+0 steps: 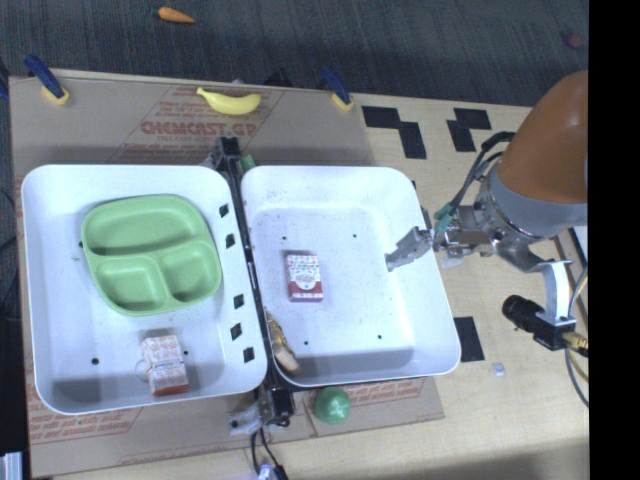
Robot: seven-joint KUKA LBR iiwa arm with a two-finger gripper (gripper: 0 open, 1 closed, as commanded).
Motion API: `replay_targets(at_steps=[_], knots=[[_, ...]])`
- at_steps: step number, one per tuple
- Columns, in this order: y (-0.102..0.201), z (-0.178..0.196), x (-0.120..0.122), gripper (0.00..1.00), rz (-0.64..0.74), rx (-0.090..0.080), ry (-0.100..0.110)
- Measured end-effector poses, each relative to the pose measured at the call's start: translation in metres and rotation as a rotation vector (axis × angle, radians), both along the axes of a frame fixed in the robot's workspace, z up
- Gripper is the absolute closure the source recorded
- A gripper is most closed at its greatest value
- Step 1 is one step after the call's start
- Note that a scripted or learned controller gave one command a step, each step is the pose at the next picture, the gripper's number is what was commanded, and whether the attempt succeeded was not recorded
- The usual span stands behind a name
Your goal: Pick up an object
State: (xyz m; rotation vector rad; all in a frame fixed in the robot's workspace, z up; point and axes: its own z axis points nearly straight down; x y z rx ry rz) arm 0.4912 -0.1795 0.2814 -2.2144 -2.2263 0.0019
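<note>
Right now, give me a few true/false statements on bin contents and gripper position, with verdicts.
1. The light green three-compartment plastic tray lies in the left white bin. True.
2. The small red and white carton lies in the left bin. False: it lies near the middle of the right white bin.
3. The gripper holds the red and white carton. False: it is at the right bin's right side, apart from the carton, with nothing seen between its fingers.
4. The yellow banana lies on the cardboard beyond the bins. True.
5. The green ball sits inside the right bin. False: it sits outside, just past that bin's near rim.
</note>
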Motion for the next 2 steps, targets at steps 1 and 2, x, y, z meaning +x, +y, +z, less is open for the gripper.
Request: replay_targets(at_steps=[1, 2], knots=[[-0.019, -0.122, 0.038, 0.0, 0.001, 0.001, 0.004], [-0.03, -0.14, 0.106, 0.0, 0.0, 0.001, 0.0]])
